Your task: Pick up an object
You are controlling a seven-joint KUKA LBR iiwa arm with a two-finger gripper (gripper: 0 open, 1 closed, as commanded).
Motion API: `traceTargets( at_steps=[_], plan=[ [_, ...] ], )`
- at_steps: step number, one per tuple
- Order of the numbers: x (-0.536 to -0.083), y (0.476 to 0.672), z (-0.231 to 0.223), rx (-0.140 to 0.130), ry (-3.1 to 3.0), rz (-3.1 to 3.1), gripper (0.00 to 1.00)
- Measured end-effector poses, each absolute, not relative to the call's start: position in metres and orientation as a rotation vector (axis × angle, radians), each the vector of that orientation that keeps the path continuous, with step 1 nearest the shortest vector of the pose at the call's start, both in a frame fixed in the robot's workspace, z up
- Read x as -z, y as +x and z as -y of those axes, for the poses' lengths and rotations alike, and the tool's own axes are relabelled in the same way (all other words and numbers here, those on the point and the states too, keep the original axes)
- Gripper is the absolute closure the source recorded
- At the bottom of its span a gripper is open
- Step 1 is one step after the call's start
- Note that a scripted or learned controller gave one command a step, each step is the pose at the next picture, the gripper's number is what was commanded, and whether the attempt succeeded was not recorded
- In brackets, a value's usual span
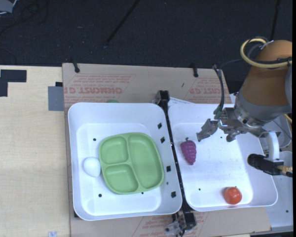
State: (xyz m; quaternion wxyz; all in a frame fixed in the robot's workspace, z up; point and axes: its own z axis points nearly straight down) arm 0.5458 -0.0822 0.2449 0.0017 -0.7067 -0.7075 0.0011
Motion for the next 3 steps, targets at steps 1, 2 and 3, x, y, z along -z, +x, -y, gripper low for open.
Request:
traceTargets(
  at_steps=[1,2,3],
  plan=[
    [-0.181,0.539,0.083,-0.010,-2.215,2.215,0.00],
    [-0.117,0.537,0.081,-0.007,-2.216,2.217,0.00],
    [-0.086,0.536,0.080,-0.005,-2.219,2.218,0.00]
  ],
)
